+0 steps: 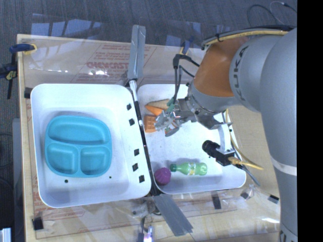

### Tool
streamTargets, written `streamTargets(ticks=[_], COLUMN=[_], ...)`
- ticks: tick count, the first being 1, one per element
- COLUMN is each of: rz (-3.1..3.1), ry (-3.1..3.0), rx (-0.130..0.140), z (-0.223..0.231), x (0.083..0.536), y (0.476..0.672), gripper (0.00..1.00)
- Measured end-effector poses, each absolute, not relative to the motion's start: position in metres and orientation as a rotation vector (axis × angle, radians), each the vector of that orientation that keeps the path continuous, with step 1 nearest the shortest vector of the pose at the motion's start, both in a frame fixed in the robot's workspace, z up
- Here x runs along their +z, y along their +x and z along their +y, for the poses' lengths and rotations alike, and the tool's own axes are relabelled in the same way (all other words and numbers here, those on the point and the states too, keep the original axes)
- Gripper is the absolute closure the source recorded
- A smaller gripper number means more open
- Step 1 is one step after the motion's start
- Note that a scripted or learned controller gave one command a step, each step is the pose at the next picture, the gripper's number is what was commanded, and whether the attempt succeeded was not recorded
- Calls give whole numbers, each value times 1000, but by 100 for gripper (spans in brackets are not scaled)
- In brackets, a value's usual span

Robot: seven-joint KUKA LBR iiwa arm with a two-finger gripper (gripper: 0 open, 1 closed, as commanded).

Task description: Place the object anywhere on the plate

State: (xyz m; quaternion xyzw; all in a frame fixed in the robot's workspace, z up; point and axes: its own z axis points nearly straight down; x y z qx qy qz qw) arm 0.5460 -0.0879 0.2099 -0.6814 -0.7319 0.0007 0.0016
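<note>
A teal plate [78, 145] with three compartments lies in the left bin [45, 97]. My gripper [169, 122] is low in the upper left part of the right bin [202, 188], just right of two orange pieces: a carrot-like one [155, 108] and a blockier one [150, 123] by the divider. Whether it touches either piece is unclear. A purple round object [162, 175] and a green and yellow bottle [190, 169], lying on its side, rest along the right bin's front wall.
The grey arm with its orange band [222, 69] covers the right bin's far right part. A black fitting with a yellow cable [218, 153] hangs over the bin's right side. A metal divider bar [135, 54] runs between the bins.
</note>
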Motion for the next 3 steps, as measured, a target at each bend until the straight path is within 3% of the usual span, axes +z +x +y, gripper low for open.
streamTargets(ticks=[1,2,3], rz=[-2606,-2719,-2719], ry=[-1747,-1564,-1564], rx=[4,5,5], z=[-3,45,45], x=[197,191,192], y=[555,556,556], gripper=[100,100,0])
